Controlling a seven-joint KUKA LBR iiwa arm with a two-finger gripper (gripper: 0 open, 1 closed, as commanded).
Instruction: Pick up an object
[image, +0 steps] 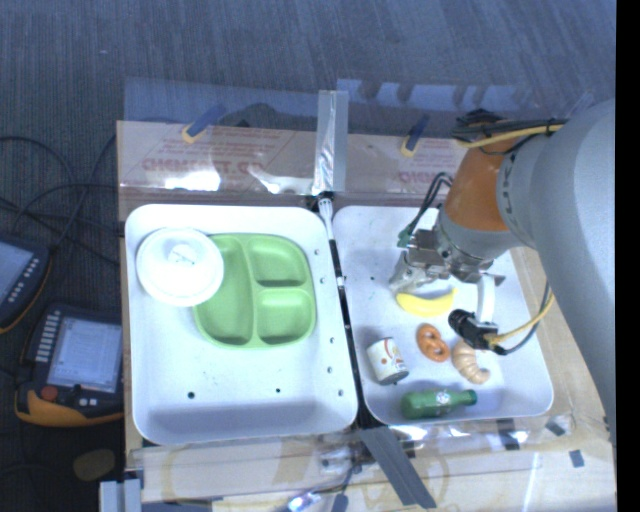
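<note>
Yellow banana (424, 301) — under gripper (417, 281) — no legible writing

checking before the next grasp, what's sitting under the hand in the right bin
A yellow banana lies on the right bin floor directly below the hand. Its upper edge is covered by the hand, so contact cannot be judged.

Grey carpet (200, 40) surrounds the cardboard-backed bench (250, 160).
</note>
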